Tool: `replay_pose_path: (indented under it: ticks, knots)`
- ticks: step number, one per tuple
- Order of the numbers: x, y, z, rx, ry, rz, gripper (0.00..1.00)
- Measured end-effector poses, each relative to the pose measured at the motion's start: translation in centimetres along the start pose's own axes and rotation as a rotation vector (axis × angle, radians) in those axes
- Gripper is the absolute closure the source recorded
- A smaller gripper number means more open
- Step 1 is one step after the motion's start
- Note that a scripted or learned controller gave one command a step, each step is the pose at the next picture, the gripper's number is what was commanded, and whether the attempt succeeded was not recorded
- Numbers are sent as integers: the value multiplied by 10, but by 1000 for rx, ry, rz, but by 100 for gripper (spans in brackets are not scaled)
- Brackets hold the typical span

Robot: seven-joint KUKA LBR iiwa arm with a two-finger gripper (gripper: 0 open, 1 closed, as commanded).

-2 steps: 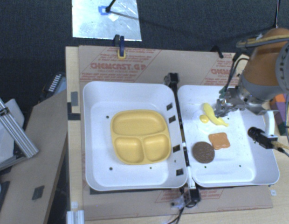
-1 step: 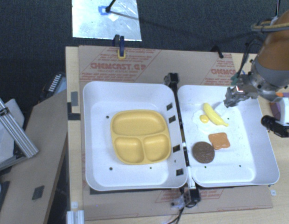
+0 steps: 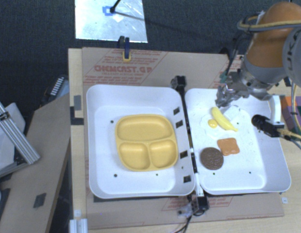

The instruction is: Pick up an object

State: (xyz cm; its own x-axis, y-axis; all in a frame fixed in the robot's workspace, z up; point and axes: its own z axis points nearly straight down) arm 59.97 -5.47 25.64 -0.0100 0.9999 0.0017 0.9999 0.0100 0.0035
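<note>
Gripper (image 3: 224, 100) sits low over the back of the right bin (image 3: 272, 176), just above the far end of the banana (image 3: 223, 119); can't tell if it's spread or closed from this angle, nothing visibly caught in it. Banana is a small yellow toy piece lying flat on the bin floor, slanted from upper left to lower right, with a little yellow round bit (image 3: 212, 124) touching its left side. Nearer the front lie an orange toast-like square (image 3: 228, 146) and a dark brown round cookie-like disc (image 3: 211, 158), close together, apart from the banana. Left bin (image 3: 99, 106) holds a yellow three-compartment tray (image 3: 143, 141). Likely target is the banana since it's nearest the tool. Judging by looks: light, rigid plastic, smooth and a bit slippery, not fragile; curved body may roll or squirt out if pinched at the tapered tip. Best hold looks like across the thick middle, closing over the narrow width, square to its long axis. Flat disc and square would be harder, little height to bite on. Grasp not yet made, as far as visible
</note>
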Motion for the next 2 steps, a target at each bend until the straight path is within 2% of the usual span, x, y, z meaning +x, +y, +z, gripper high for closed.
replay_pose_path:
  ticks: [1, 2]
  knots:
    - [56, 4, 16, 3, 0, 0, 100]
    - [114, 1, 13, 2, -1, 1, 100]
